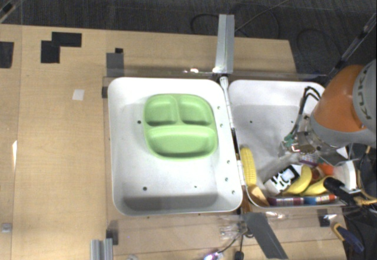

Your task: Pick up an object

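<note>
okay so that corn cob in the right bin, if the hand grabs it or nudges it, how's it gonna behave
The corn cob looks rigid and rounded, so it would probably roll if nudged sideways. Lying along the bin wall, it may leave little finger room on that side.

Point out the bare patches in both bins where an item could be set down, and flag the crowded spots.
Left bin: a bare white strip along the near wall, below the green tray. Right bin: far-left half lies open, between the divider and the arm. Crowded: its near corner, where the corn, bananas and markers pile under the gripper.
</note>
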Robot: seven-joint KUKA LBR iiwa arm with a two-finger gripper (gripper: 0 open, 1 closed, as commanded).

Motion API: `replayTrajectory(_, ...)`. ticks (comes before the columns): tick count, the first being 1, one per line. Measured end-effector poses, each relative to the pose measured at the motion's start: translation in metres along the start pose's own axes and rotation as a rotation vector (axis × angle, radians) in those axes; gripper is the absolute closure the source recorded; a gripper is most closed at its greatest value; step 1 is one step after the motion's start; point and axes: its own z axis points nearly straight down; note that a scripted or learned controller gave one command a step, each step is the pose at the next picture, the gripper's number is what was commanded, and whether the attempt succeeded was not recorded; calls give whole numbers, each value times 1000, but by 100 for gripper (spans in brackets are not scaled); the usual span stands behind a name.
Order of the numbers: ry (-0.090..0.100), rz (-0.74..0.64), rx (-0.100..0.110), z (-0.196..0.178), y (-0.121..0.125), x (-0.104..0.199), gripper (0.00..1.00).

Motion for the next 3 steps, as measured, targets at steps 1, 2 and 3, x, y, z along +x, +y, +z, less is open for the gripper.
replayTrajectory(1, -6, 65, -11, 7, 21, 24, 100)
replayTrajectory(2, -11, -382, -16, 6, -29, -9, 100)
replayTrajectory(3, 0, 37, -2, -10, -34, -11, 100)
